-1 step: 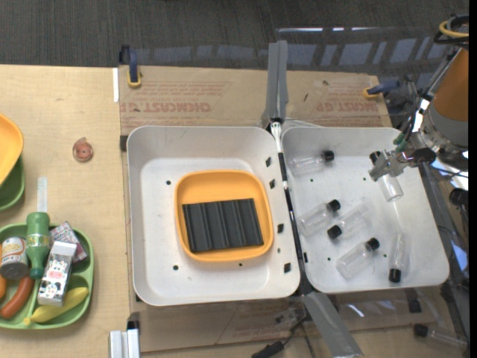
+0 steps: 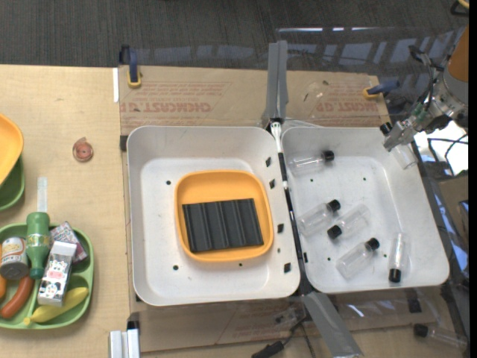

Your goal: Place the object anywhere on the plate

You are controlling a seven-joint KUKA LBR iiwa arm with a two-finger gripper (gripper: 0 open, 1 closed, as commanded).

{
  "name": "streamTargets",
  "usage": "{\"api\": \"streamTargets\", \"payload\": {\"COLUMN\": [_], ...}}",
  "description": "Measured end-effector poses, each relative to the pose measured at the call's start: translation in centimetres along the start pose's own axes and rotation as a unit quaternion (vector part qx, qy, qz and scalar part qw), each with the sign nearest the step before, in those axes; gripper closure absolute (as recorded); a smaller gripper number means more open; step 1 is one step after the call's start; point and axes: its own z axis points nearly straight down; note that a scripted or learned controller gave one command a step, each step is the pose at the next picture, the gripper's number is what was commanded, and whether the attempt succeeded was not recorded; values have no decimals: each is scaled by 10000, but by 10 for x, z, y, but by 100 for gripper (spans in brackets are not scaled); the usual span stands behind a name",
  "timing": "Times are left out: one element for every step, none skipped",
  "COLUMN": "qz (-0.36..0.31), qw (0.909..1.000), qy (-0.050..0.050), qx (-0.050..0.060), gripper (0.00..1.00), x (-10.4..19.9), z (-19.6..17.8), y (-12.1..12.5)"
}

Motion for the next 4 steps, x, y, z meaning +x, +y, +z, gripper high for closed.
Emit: {"api": "streamTargets", "payload": {"qz": [-990,-2140,-3040,-3039], "qw": [9951,9768,9527,9527], "qy": [-5,-9,-7,-7], "qx": [-8,-11,-13,-13], "gripper": [100,100,100,0], "x": [-16,-16,-13,-14], "z": [-66,-163,-229,-230], "y": [16,17,9,9]}}
